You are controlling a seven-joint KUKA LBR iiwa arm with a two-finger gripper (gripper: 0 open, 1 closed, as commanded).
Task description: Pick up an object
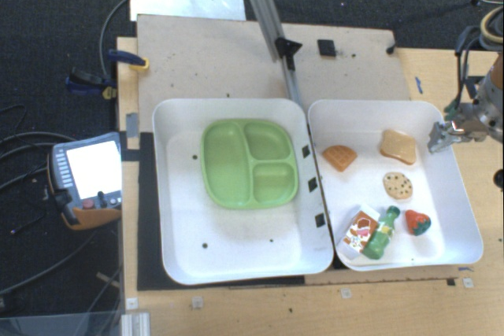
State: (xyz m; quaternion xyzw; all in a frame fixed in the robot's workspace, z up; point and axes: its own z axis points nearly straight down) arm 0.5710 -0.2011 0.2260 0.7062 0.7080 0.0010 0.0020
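1. Tool (pixel 450 130) sits over the right bin's (pixel 465 193) far right rim, apparently staged for a descent; its opening cannot be judged, and nothing is visibly held.
2. Candidates lie loose in that bin: bread slice (pixel 398 145) nearest the tool, cookie (pixel 398 186), waffle (pixel 339 157), strawberry (pixel 418 223), green bottle (pixel 381 234).
3. Green plate (pixel 250 164) occupies the left bin (pixel 181 248).

Wooden bench (pixel 260 307), two white bins side by side: left bin (pixel 181 248), right bin (pixel 453 204)

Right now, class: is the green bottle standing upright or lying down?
Lying down. The green bottle rests lengthwise on the right bin's floor, its cap pointing up-right in the picture.
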